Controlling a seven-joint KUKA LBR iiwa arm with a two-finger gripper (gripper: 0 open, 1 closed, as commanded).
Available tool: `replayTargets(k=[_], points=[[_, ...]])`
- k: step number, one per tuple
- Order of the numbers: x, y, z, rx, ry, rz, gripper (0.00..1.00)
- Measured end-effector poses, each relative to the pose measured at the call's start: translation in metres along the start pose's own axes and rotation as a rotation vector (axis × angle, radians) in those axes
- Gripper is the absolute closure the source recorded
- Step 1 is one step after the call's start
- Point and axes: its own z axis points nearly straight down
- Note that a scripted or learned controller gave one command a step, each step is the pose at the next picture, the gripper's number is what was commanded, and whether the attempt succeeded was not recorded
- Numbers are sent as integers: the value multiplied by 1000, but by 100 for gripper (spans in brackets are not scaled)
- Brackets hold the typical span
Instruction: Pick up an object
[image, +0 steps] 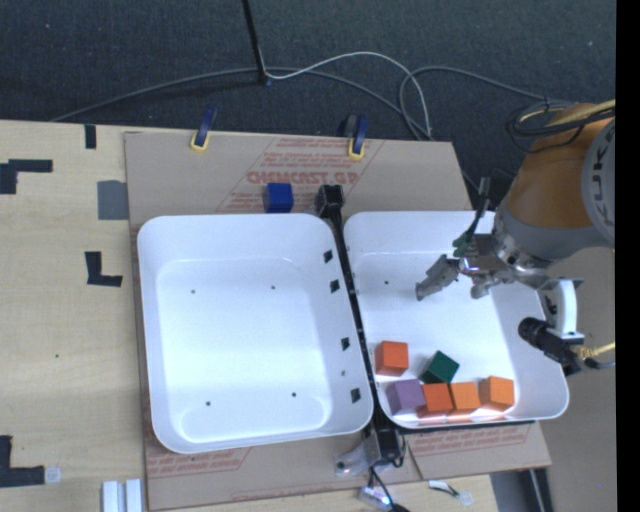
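Observation:
Several small blocks lie in the right bin (400, 245) near its front edge: an orange block (392, 356), a dark green block (439, 367), a purple block (405, 396), and a row of orange blocks (466, 396) beside it. My gripper (456, 282) hangs over the middle of the right bin, behind and above the blocks. Its fingers are spread apart and nothing sits between them.
The left bin (160, 330) stands next to the right one, with a black divider strip (345, 300) between them. A blue block (279, 196) rests on the cardboard behind the bins. Cables run across the dark floor at the back.

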Motion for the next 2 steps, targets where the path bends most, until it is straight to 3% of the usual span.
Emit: replayTargets(k=[1, 2], points=[[-40, -32, 96, 9, 1, 4, 0], [-23, -52, 45, -3, 0, -1, 0]])
